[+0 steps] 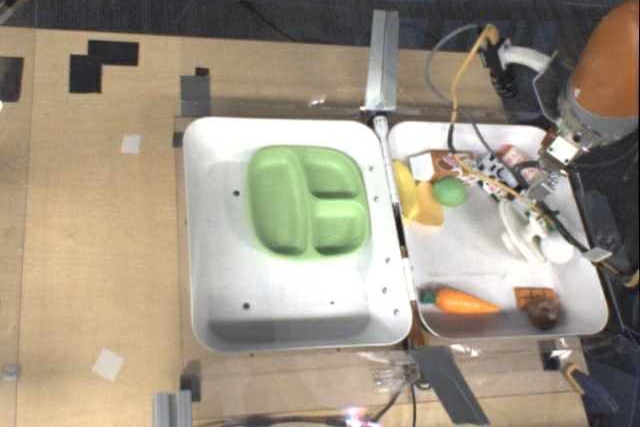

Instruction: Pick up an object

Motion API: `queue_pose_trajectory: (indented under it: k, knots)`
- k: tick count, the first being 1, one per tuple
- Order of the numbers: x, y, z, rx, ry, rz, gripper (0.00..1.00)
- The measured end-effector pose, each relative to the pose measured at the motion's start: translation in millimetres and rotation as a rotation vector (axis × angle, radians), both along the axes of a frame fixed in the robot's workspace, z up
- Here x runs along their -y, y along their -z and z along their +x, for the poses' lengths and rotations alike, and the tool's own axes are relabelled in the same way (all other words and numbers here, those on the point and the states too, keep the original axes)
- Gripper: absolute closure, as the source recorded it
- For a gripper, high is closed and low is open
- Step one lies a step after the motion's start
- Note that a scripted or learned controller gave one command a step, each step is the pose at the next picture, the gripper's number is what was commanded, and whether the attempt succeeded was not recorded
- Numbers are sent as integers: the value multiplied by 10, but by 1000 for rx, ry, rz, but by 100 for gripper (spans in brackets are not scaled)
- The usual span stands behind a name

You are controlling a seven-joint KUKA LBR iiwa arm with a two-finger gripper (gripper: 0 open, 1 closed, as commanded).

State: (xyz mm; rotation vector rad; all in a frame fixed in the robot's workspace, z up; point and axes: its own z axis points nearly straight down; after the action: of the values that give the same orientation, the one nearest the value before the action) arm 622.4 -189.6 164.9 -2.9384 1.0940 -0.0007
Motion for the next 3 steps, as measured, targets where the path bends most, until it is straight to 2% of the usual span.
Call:
queue_pose_trajectory:
  k: [1,2,3]
  knots:
    - [41,-370,236,-1,-256,-3,100]
    - [137,-922,418,2,-517,-4,100]
    - [-201,-714,4,-2,-451,-1,100]
